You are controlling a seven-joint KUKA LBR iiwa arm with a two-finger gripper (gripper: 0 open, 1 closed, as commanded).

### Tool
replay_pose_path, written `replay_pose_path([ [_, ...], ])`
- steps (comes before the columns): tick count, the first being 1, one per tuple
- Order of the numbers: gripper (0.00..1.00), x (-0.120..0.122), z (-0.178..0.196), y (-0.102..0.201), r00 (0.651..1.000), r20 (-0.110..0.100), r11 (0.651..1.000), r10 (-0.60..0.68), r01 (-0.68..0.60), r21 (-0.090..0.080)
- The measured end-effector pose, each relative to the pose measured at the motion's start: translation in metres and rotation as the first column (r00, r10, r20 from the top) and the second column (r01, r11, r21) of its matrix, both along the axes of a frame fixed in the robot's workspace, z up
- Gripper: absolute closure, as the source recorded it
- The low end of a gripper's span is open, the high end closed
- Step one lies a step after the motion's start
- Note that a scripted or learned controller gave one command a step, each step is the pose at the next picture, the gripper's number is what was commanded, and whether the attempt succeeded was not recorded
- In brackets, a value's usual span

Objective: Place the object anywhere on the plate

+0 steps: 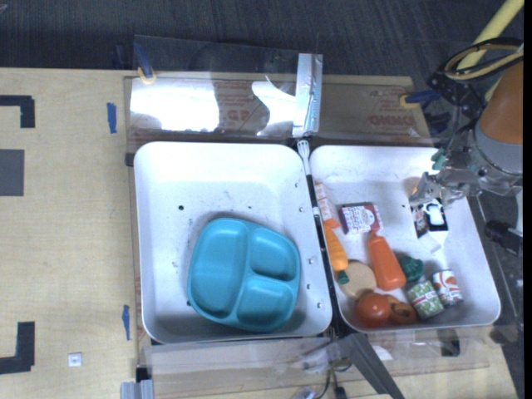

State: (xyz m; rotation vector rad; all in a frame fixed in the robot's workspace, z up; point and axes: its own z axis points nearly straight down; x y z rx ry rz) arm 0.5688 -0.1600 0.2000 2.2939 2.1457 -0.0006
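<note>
Nearest the camera, the blue plate [243, 283] lies in the near part of the left bin [208, 181], with nothing on it. Bare white floor lies behind it and to its left, so a release made too early or too far over would put the object in the bin, not on the plate. The plate's raised ridges between compartments could also tip a round piece off.

Across the shared rim, the near end of the right bin [374, 173] is crowded. A red tomato [373, 307], a pale disc [359, 274], two small cans [426, 298] and a dark green piece [411, 266] lie touching or just beside one another. An orange carrot-like piece [385, 262] leans in among them. Which of these is the object I cannot tell — all lie in this bin. A grasp into that pile could close on two things, or nudge the tomato so it rolls away.

Further back, a pink carton [360, 218] lies near a slim orange piece [336, 249] by the rim. The gripper [432, 198] hangs over the bin's far right part, apart from the pile. Whether it is open or closed I cannot tell, and nothing is visibly held.

On the way over, a low carry could clip the rim between the bins and knock the object loose.
</note>
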Motion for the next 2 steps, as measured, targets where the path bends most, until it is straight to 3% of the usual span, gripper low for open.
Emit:
replay_pose_path([
  [1,1.00,0.034,-0.017,0.073,1.000,0.001,1.000,0.025,-0.025,0.002],
  [2,1.00,0.070,-0.016,0.148,0.991,0.002,0.991,0.135,-0.135,0.002],
])
